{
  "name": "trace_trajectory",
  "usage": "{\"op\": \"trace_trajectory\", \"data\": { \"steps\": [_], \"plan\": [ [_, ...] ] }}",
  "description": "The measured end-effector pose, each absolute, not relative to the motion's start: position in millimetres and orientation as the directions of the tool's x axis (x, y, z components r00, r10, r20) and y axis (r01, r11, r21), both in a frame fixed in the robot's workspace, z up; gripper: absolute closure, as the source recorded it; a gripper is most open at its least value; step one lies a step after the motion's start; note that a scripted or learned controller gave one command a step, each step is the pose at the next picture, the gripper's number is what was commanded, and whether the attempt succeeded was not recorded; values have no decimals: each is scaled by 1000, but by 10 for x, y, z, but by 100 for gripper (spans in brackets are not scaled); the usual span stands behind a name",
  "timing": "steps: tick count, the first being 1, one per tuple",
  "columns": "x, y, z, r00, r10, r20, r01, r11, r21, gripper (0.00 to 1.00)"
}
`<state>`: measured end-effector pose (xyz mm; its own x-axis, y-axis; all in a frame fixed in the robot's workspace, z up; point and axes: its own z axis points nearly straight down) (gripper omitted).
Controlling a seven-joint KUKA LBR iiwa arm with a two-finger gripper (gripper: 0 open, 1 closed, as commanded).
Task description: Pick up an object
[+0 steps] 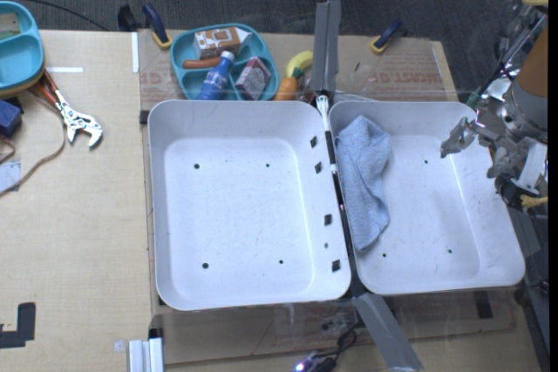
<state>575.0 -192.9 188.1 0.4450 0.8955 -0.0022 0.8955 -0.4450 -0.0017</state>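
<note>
Two white bins sit side by side on the bench. Between them runs a grey divider (328, 57), and all places below are given from it. Just left of it is the left bin (174, 213), a white floor with a few dark dots. Just right of it is the right bin (488, 257).

Inside the right bin, a crumpled blue cloth (364, 179) lies against the wall nearest the divider, bunched at its far end and narrowing toward the near end. It rests loose on the bin floor.

Well to the right of the divider, over the right bin's far right side, hangs the gripper (465, 138) at the end of the grey arm (523, 126). It is well apart from the cloth, and nothing shows between its fingers. I cannot tell how far they are spread.

Left of the divider's far end, beyond the left bin, stands a teal tray (187, 74) with small items in it. Far to the left a wrench (78, 125) lies on the wooden bench (70, 240).
</note>
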Motion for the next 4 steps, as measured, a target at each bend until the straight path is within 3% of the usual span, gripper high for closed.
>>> {"op": "trace_trajectory", "data": {
  "steps": [1, 2, 3, 4],
  "plan": [
    [5961, -1014, 1392, 473, 881, -2, 881, -473, -4, 0],
    [5962, -1018, 1394, 473, 881, -3, 881, -473, -4, 0],
    [5674, -2091, 1645, 558, 830, -2, 830, -558, -1, 0],
    [5548, -764, 1907, 654, 756, -2, 756, -654, -4, 0]
  ]
}}
